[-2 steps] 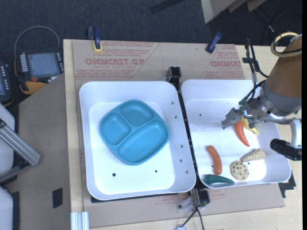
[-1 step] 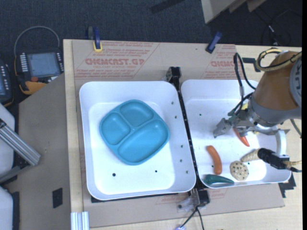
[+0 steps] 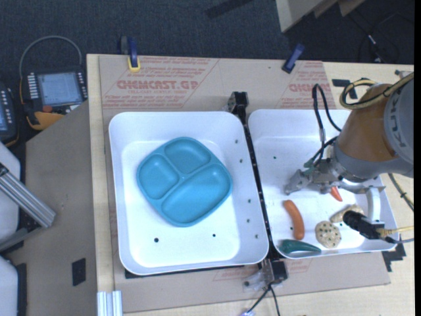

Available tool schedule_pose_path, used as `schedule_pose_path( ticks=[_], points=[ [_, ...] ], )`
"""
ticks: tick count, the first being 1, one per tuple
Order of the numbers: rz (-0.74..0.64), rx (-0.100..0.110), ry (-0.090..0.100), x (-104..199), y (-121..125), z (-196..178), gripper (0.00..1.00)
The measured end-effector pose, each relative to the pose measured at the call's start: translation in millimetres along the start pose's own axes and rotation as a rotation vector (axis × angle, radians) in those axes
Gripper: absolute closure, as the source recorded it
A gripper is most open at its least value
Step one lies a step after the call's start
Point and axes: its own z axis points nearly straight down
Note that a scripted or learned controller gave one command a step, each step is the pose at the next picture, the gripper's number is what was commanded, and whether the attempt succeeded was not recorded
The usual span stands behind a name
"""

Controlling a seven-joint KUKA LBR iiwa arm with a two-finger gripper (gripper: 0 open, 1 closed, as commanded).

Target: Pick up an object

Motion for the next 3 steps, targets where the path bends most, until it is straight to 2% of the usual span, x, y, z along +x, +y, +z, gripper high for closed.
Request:
schedule_pose_path(
  ticks=[1, 3],
  points=[
    [0.000, -0.006, -0.002, 0, 1, -12, 1.00],
    [-0.001, -0.006, -0.003, -3, -4, -93, 1.00]
  ],
)
